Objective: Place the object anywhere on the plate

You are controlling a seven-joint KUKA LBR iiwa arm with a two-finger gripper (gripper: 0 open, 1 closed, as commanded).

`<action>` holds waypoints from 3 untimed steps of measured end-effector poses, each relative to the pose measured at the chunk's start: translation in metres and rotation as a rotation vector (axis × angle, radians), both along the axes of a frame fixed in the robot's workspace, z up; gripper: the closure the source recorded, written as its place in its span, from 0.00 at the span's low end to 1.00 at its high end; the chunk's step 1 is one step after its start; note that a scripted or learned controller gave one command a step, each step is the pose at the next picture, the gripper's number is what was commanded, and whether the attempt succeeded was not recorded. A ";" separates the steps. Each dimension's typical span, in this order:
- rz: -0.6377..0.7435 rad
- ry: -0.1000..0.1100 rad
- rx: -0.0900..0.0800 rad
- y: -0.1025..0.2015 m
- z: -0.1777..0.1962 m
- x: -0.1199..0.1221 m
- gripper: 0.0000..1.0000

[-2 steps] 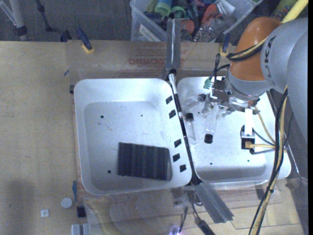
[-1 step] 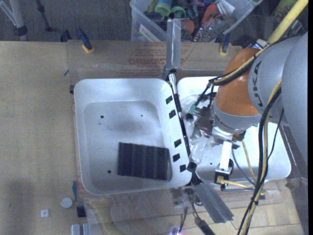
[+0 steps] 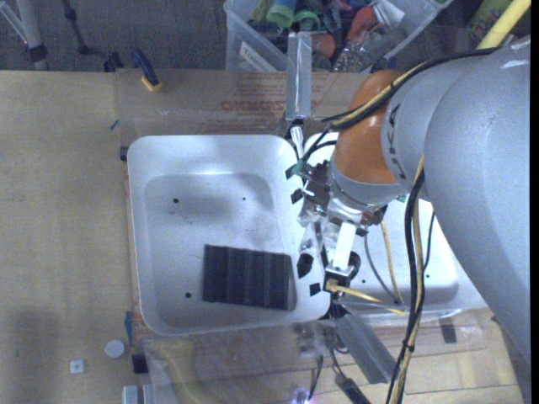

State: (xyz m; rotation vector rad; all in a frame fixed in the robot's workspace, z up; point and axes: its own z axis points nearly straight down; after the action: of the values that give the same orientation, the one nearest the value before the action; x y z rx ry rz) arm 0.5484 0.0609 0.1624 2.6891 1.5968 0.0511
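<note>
Where the wooden bench (image 3: 59, 225) comes closest to the camera, a small pale disc (image 3: 114, 348) lies on it, just outside the near left corner of the left bin (image 3: 139, 225). Inside that bin, in its near right part, lies the black slab (image 3: 247, 278). It is a flat, matte rectangle, dark all over, and its top is cut by several straight grooves into about four parallel strips. It lies flat on the bin floor. Its long axis runs from left to right across the view, with the right end dipping a little toward the camera. The grooves run crosswise to that axis, from the far edge to the near edge. The slab's near edge sits close to the bin's near wall, and its right end is close to the right wall.

Just beside that right end, over the divide between the two bins, hangs the gripper (image 3: 324, 263), pointing downward. Whether it is parted or closed is not clear from this angle, and nothing can be seen in its grasp. Above it the orange band (image 3: 366, 141) circles the wrist, and the grey arm (image 3: 472, 167) covers most of the right bin (image 3: 442, 276).

Farther back, the left bin's floor is bare white. Beyond the bins, a blue clamp (image 3: 147, 72) sits at the bench's far edge, and a clear tub (image 3: 337, 11) of mixed colourful items stands behind it.
</note>
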 end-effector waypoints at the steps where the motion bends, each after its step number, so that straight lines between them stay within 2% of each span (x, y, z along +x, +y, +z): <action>1: -0.087 -0.010 -0.014 0.007 -0.016 0.030 1.00; 2: -0.210 -0.014 -0.021 0.017 -0.029 0.049 1.00; 3: -0.092 -0.012 -0.035 0.018 -0.032 0.060 1.00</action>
State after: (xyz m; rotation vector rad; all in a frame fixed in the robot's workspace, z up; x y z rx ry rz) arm 0.6088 0.0789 0.1302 2.7259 1.4542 0.0378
